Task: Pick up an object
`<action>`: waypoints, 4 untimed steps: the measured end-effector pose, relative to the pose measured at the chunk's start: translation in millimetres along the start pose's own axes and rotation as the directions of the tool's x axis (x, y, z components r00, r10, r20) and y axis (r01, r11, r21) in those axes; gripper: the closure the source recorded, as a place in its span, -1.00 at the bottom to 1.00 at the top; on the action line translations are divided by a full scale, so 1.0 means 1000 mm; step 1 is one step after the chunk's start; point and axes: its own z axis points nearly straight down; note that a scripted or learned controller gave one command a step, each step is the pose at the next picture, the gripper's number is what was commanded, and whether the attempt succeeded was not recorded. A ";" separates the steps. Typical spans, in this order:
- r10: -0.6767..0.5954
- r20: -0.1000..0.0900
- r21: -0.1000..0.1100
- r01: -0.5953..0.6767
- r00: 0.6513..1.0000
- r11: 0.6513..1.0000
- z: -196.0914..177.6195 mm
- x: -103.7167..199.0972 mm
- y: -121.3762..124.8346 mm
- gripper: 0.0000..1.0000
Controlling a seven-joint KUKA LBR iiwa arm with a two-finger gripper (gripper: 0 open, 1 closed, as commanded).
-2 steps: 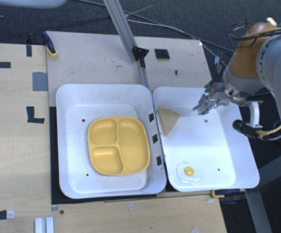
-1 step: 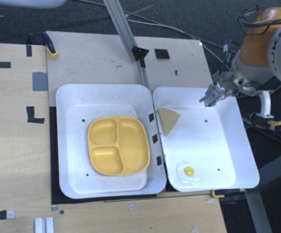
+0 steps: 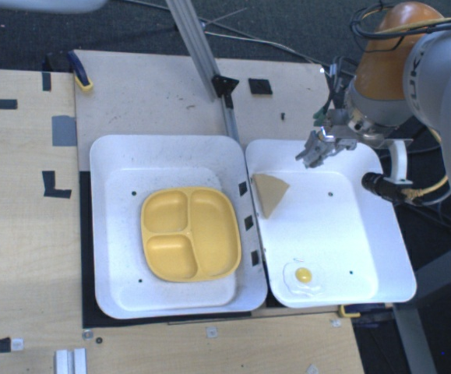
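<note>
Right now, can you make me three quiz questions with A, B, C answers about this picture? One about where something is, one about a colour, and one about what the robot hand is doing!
1. Where is the fried egg?
A. right bin, near front edge
B. on the plate
C. outside the bins

2. What colour is the plate with sections?
A. blue
B. yellow
C. red

3. What is the gripper doing?
A. holding the egg
B. holding the plate
C. holding nothing, above the right bin's back edge

Answers: 1 A, the fried egg lies in the right bin. 2 B, the plate is yellow. 3 C, nothing sits between the gripper fingers.
</note>
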 end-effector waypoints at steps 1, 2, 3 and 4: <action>-0.002 -0.001 0.000 0.002 1.000 1.000 -0.006 0.061 0.011 1.00; -0.001 0.000 0.001 0.001 1.000 1.000 -0.014 0.112 0.016 1.00; 0.001 0.001 0.001 -0.001 1.000 1.000 -0.013 0.156 0.021 1.00; 0.000 0.000 0.000 0.000 1.000 1.000 -0.019 0.208 0.026 1.00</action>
